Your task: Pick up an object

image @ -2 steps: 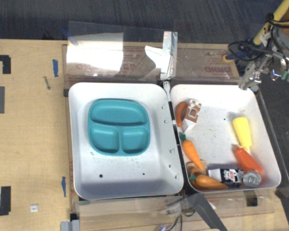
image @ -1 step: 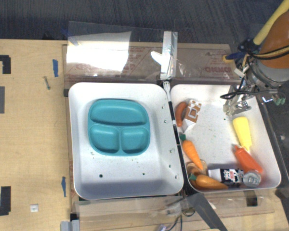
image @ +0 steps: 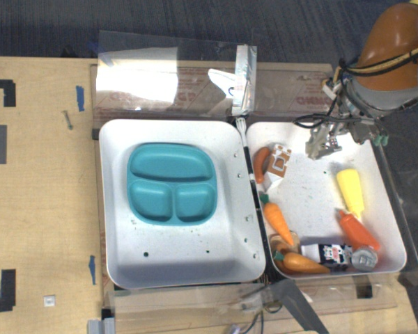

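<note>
One gripper (image: 323, 145) hangs above the right bin's (image: 390, 207) far end, nothing visibly between its fingers; whether they're parted is unclear; yellow object (image: 350, 192) lies nearer

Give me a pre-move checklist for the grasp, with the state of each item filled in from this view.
1. Gripper is over the right bin, near its upper edge: ok.
2. Nothing between its fingers yet: cannot tell, they are too small and blurred.
3. Free target nearby: ok, the yellow corn-like toy lies apart from the rest, just below and right of the gripper.
4. Carrots are easy to grasp: not ok, they lie tight against the bin's left wall.
5. Dark bottle has room around it: not ok, it is crowded by a carrot and the orange-red toy.
6. Teal divided tray sits in the left bin: ok.
</note>
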Robot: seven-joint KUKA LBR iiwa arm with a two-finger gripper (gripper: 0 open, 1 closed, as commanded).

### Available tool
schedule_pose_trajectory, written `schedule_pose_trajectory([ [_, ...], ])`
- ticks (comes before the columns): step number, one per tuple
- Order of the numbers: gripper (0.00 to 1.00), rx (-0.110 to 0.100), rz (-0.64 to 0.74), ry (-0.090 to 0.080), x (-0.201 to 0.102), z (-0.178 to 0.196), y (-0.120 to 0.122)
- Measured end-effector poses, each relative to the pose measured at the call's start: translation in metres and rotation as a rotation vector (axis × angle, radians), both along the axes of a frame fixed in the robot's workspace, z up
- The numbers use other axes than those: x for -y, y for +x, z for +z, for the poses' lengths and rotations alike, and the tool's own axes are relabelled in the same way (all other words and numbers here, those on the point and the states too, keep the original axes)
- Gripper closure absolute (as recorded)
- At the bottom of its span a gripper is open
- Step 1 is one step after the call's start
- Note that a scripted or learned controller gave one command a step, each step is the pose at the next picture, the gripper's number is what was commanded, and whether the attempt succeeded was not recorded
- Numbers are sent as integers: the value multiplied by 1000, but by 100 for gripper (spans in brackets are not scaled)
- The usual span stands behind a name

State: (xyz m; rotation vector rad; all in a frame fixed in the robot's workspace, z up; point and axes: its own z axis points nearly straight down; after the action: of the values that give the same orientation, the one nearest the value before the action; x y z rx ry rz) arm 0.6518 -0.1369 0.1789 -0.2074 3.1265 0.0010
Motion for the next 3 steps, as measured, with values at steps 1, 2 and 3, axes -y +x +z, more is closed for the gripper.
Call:
schedule_pose_trajectory([
  [1, 100, 3, 12, 2, -70, 9, 16],
  [2, 100, -2, 43, 2, -131, 8, 16],
  [3, 100, 7, 29, 1, -154, 47, 17],
])
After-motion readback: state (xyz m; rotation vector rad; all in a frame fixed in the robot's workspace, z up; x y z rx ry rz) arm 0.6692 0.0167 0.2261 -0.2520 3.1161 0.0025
